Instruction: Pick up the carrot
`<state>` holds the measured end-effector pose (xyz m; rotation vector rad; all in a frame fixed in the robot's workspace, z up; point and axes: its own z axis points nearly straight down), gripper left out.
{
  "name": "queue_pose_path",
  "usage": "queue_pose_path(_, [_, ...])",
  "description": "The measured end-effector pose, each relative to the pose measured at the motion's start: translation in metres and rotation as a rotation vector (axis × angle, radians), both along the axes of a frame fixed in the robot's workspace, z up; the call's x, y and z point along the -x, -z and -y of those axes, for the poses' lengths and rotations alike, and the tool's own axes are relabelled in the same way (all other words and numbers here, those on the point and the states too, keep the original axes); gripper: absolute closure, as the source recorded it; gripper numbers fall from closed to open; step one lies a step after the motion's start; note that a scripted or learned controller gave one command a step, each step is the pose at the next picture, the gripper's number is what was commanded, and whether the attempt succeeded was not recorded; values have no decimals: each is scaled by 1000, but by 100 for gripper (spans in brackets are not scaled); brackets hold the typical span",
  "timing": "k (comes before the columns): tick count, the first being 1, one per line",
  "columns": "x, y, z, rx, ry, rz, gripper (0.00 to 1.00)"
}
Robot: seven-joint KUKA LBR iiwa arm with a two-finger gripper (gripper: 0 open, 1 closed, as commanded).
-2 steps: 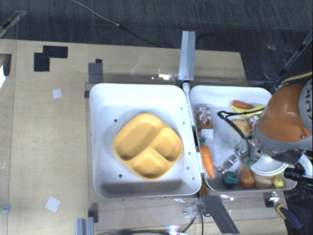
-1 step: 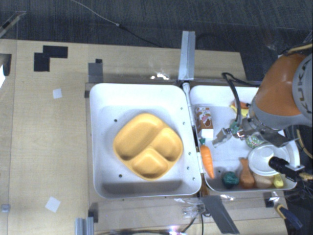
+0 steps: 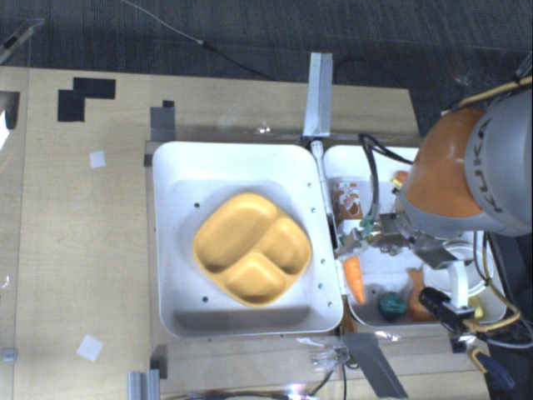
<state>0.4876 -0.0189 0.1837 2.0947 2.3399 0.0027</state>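
The carrot (image 3: 354, 278), small and orange, lies in the right bin (image 3: 379, 316) against its left wall, pointing toward the front edge. The gripper (image 3: 364, 233) hangs just above and behind the carrot's top end, under the grey arm with its orange band (image 3: 441, 173). Nothing shows as held in it. The arm hides much of the right bin's middle and right side.
A yellow three-part plate (image 3: 251, 247) fills the middle of the left bin (image 3: 175, 182). In the right bin, a dark green item (image 3: 392, 305) and an orange item (image 3: 417, 293) lie near the front, and a printed packet (image 3: 347, 198) lies at the back. Cables (image 3: 371, 169) trail by the wrist.
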Motion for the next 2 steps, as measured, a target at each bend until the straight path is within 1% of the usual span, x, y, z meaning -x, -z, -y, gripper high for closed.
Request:
queue_pose_path(1, [-1,43,38,0,-136,5,0])
queue_pose_path(2, [-3,95,74,1,-318,9,0])
